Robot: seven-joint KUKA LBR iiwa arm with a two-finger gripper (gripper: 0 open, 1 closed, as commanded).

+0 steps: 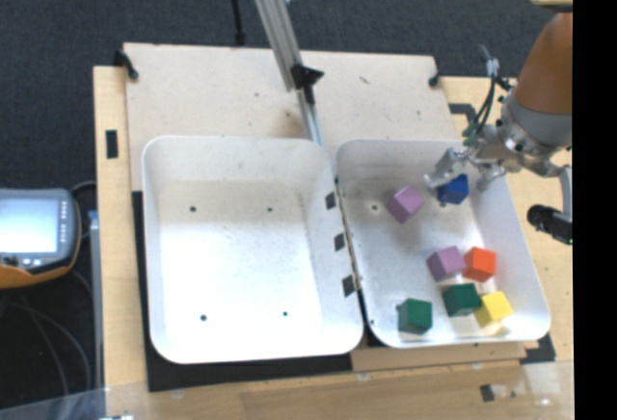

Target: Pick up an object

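Sitting at tool (451, 179): blue block (453, 189)

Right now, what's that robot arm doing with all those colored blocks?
The robot arm's gripper is down in the right bin, with a blue block between its fingers. Six other blocks lie in that bin: a purple one close by, and another purple, an orange, two green and a yellow nearer the front.
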